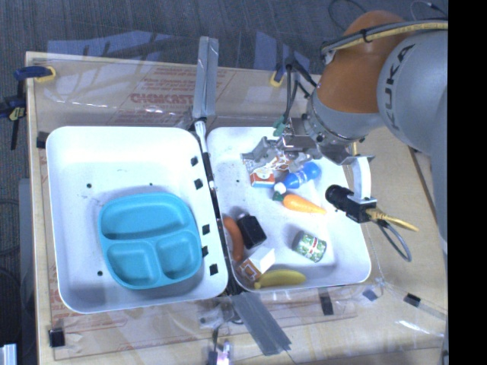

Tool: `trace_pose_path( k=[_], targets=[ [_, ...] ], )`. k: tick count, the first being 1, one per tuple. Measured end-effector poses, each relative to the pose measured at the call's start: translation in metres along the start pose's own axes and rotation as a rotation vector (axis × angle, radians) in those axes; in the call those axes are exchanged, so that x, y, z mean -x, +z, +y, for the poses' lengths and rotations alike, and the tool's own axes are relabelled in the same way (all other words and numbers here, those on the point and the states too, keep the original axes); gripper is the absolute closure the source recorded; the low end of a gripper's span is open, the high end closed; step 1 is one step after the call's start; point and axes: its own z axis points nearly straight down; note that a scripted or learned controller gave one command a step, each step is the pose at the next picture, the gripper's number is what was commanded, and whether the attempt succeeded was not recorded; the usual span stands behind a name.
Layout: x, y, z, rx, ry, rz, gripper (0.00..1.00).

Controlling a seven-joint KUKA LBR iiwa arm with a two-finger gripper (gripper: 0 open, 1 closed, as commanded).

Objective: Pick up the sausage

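**Sausage lying at the right bin's left wall, claw hanging over the far clutter**

Bins are sitting side by side on the tabletop (pixel 396 173), and the nearest things are lying along the right bin's (pixel 358 258) front edge: a yellow banana (pixel 280 278) is resting against the front wall, with a small white box (pixel 256 265) just to its left. A green can (pixel 310 246) is lying on its side a little further back, towards the right wall. The sausage (pixel 233 237), reddish brown, is lying lengthwise against the left wall of this bin, touching a black block (pixel 250 230) beside it. Further back, an orange carrot (pixel 303 203) is lying across the middle, just behind it a blue bottle (pixel 298 178), and next to that a red and white carton (pixel 265 176).

The left bin (pixel 76 166) is holding a blue divided tray (pixel 149 239) with three compartments, sitting towards its front.

Over the far part of the right bin the claw (pixel 285 152) is hanging above the carton and bottle, well apart from the sausage; whether its fingers are apart or together I cannot tell among the clutter.
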Motion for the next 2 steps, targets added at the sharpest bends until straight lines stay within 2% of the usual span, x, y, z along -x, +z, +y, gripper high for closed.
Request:
trace_pose_path(
  k=[1, 2],
  targets=[
    [-0.020, 0.079, -0.083, 0.001, -0.325, 0.001, 0.00],
    [-0.001, 0.131, -0.078, 0.035, -0.300, -0.022, 0.00]
  ],
)
